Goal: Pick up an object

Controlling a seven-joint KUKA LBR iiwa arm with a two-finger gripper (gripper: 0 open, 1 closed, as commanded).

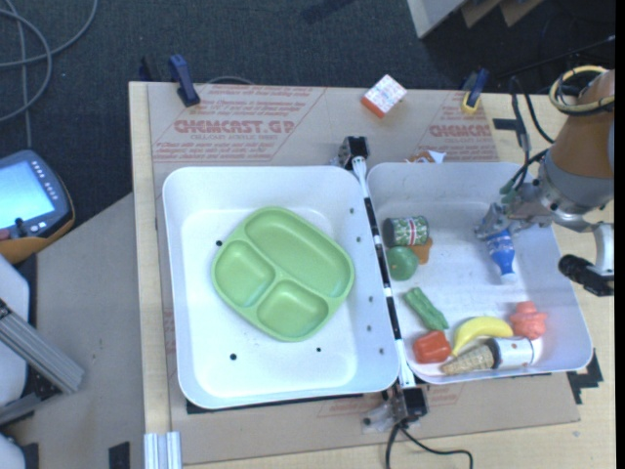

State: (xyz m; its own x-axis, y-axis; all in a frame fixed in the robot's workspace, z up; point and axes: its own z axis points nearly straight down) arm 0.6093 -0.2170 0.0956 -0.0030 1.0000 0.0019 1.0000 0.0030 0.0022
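My gripper [496,227] is low over the upper right part of the right bin [459,179], under the grey wrist and orange band. A small blue object [503,258] sits directly beneath the gripper's tip, touching or nearly touching it; I cannot tell whether it is gripped. Further left in the bin are a green can [405,231], a green ball [401,261] and a small orange piece [423,253]. Along the front lie a green vegetable [426,308], a red pepper [432,346], a banana [481,330], a cone [467,362], a white bottle [518,352] and a pink-red fruit [527,316].
The left bin [195,213] holds a green divided plate [283,274]. An orange and white cube [384,95] lies on the bench behind the bins. Blue clamps [182,78] [474,89] stand at the bench's back edge. A black clip [353,149] joins the bins.
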